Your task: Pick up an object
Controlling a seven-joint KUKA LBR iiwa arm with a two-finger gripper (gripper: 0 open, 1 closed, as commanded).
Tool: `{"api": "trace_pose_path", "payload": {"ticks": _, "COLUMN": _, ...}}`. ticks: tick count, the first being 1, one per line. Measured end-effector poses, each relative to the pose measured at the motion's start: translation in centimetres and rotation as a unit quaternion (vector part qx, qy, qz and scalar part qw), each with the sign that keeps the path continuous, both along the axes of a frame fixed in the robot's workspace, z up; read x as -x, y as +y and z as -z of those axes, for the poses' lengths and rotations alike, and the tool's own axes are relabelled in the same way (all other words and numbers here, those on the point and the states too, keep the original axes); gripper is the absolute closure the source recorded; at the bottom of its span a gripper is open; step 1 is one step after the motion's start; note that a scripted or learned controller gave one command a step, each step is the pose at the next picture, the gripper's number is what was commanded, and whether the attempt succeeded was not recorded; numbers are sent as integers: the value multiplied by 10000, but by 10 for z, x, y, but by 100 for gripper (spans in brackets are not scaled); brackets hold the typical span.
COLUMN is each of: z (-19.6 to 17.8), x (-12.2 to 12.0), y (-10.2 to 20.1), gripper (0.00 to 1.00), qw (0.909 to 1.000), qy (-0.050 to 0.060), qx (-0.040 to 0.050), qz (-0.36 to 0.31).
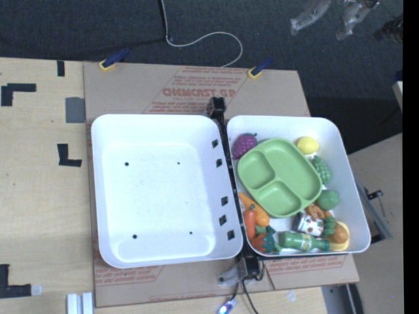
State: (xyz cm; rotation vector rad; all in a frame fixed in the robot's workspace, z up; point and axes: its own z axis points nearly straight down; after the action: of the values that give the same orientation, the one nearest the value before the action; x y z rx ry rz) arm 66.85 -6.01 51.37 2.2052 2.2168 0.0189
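Note:
My gripper (329, 18) hangs at the top right, high over the dark floor and well beyond the bins; its two pale fingers are spread apart with nothing between them. The right bin (347, 175) holds a green divided plate (278, 175) lying tilted on top of the toys. Around it lie purple grapes (245, 142), a yellow lemon (306, 144), a green corn-like piece (321, 169), a green round fruit (328, 199), orange carrots (252, 218), a green bottle-shaped toy (298, 242) and a white cup (310, 226).
The left bin (154, 188) lies beside the right one, joined by a black clip strip (226, 182). Both rest on a cardboard sheet (196, 90). A white cable (196, 41) loops across the dark floor behind.

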Motion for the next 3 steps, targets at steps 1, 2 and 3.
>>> {"api": "trace_pose_path", "payload": {"ticks": 1, "z": 2, "x": 0, "y": -1, "gripper": 100, "qw": 10000, "qy": 96, "qx": 2, "qz": 13}}
{"api": "trace_pose_path", "payload": {"ticks": 2, "z": 123, "x": 63, "y": 62, "gripper": 100, "qw": 9998, "qy": 180, "qx": -19, "qz": -4}}
{"api": "trace_pose_path", "payload": {"ticks": 3, "z": -31, "x": 115, "y": 75, "gripper": 100, "qw": 10000, "qy": 16, "qx": -18, "qz": 1}}
